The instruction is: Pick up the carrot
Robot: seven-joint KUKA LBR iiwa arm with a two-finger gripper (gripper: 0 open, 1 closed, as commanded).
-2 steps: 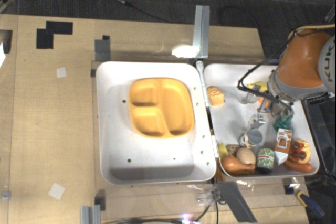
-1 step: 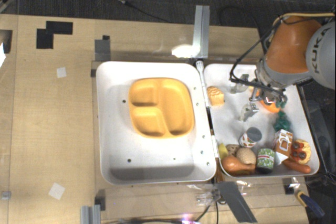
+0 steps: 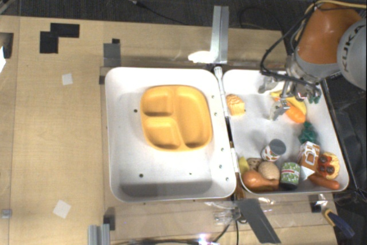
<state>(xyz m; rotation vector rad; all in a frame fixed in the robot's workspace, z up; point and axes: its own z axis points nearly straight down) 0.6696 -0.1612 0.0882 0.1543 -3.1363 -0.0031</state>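
From my seat the counter (image 3: 57, 140) carries two white bins side by side; the left bin (image 3: 123, 181) holds a yellow divided tray (image 3: 174, 116), and the right bin (image 3: 252, 135) holds the clutter I care about. The arm (image 3: 327, 37) reaches in over the right bin's far right corner, and the hand (image 3: 282, 105) hangs low there, its two fingers spread and released, nothing between them. The carrot (image 3: 295, 111), orange with a green top (image 3: 308, 135), lies along the bin's right wall just beside the hand, its thick end touching or nearly touching one fingertip; I cannot tell which. To do this step well I judge the hand should shift toward the right wall so the fingers straddle the carrot across its width, then drop before clenching. The wall leaves little room for the outer finger, so a slip is likely. The toys (image 3: 287, 172) crowded along the near edge lie well apart from it.
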